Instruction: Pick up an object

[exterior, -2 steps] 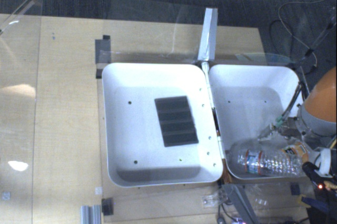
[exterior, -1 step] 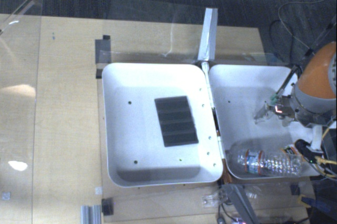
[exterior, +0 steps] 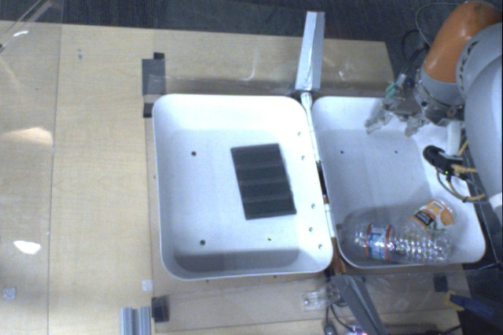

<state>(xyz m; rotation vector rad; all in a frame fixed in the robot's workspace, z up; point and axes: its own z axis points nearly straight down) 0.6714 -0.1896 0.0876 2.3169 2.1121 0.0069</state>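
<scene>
Gripper [exterior: 395, 119]: we see it over the right bin's [exterior: 346, 168] far edge, fingers spread, nothing between them.
Plastic bottle [exterior: 401, 241]: we find it lying on its side at the right bin's near edge, well apart from the gripper.
Left bin [exterior: 181, 168]: we see a dark ridged block [exterior: 263, 181] lying flat mid-floor.
Counter [exterior: 78, 168]: pale wood under both bins.

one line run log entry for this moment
gripper: over right bin far edge, holding nothing | plastic bottle: lying at right bin near edge | dark ridged pad: left bin middle
</scene>
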